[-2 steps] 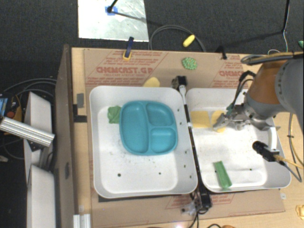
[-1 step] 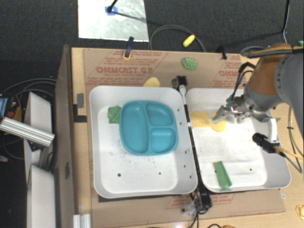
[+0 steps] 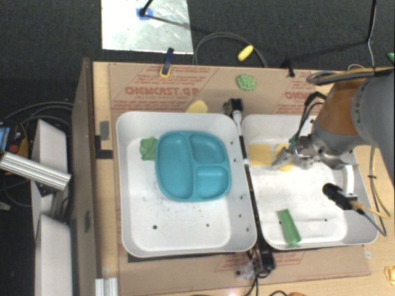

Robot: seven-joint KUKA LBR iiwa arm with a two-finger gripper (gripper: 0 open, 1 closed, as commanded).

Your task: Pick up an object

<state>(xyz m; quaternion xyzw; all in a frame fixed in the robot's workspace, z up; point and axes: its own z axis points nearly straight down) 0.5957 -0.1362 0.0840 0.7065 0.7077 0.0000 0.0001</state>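
- At left of centre, left bin (image 3: pixel 133 227): shallow, white, smooth plastic with rounded corners, lying on a tabletop (image 3: pixel 160 91) of brown cardboard printed in red.
- Inside it, a blue plate (image 3: pixel 192 165): matte plastic, rounded-square, moulded into three compartments. Broad and flat, so likely awkward to pinch.
- Tucked against the plate's upper left edge, a green scrap (image 3: pixel 148 147), leaf-like with a ragged outline; material too small to tell.
- Right of centre, right bin (image 3: pixel 321 236), same white plastic, touching the left bin along a dark seam.
- In its upper left corner, a pale yellow block (image 3: pixel 260 155): flat, squarish, soft-looking, perhaps foam.
- Just beside that block, a small yellow piece (image 3: pixel 286 166), rounded, partly under the tool.
- Low over the upper part of the right bin, the tool (image 3: pixel 291 155), metallic grey, directly above the small yellow piece. Open or closed: impossible to tell from this angle, and nothing seen gripped.
- Toward the lower middle of the right bin, a green bar (image 3: pixel 288 226): slim, rectangular, hard-edged, lying flat and well apart from the rest.
- At the right edge of the frame, the arm (image 3: pixel 364 113), grey with an orange band.
- Judged best for this step: settle on one yellow item, centre over it, descend straight, close fully before lifting. Risk: catching both yellow items together, or sliding off the rounded one.
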